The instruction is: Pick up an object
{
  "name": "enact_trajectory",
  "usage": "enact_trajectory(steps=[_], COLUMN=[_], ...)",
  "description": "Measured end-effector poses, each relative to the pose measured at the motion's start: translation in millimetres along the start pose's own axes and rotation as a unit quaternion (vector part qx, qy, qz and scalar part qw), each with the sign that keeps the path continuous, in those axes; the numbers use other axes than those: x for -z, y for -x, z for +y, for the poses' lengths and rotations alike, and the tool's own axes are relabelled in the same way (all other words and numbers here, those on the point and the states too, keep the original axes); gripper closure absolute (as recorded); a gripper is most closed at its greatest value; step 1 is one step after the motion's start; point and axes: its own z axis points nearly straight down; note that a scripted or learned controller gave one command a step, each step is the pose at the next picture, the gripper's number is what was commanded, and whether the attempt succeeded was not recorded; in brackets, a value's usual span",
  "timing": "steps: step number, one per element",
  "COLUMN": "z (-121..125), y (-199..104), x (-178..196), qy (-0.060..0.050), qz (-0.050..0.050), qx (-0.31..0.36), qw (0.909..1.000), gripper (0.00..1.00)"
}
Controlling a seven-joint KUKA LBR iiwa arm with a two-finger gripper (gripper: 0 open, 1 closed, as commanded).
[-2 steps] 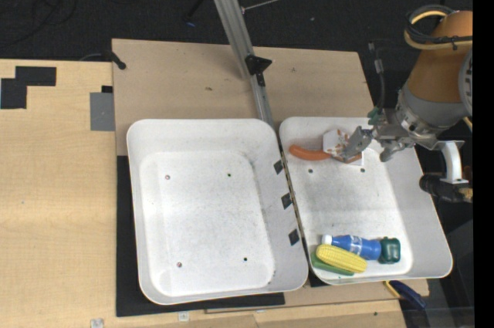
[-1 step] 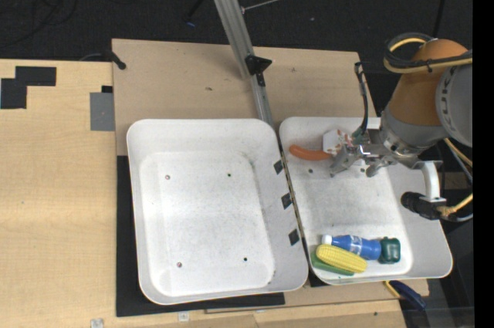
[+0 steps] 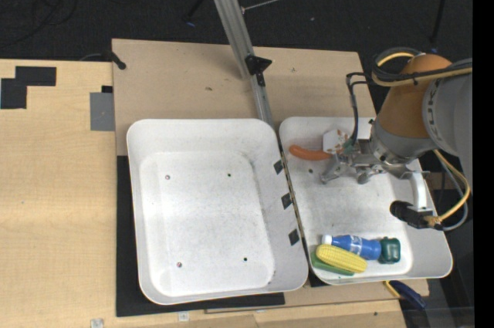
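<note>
Counting stuff first: two white bins side by side, one arm, and three loose items that I can make out, all in the right bin (image 3: 432, 261). The left bin (image 3: 201, 211) is the bigger one, with a few small dark dots on its floor.

The items: one orange carrot-looking thing (image 3: 307, 153) near the top-left of the right bin, lying flat, long and thin. Down at the bin's near edge there's one blue bottle with a white cap end (image 3: 356, 245), lying on its side, one yellow corn cob (image 3: 340, 260) lying just in front of it and touching it, and one small dark green thing (image 3: 390, 250) right at the bottle's right end.

Both bins sit on a light wood bench (image 3: 54, 187), with a tan board (image 3: 177, 79) behind them and black floor with cables beyond that. A grey metal rail (image 3: 231, 25) slants down to the gap between the bins.

The gripper (image 3: 349, 167) is low in the right bin, just right of the carrot, close but I can't say whether it's touching. Whether it's closed or spread, I honestly can't tell from this angle. There's a small white bit (image 3: 334, 138) right behind it.
</note>
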Motion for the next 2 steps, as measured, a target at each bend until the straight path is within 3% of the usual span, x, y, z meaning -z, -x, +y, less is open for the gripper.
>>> enact_trajectory(steps=[1, 2], z=[0.0, 1.6], y=[1.1, 2.0], x=[11.5, 75.4], qy=[0.0, 0.004], qz=[0.0, -0.001], qx=[-0.003, 0.0], qw=[1.0, 1.0], gripper=[1.0, 1.0])
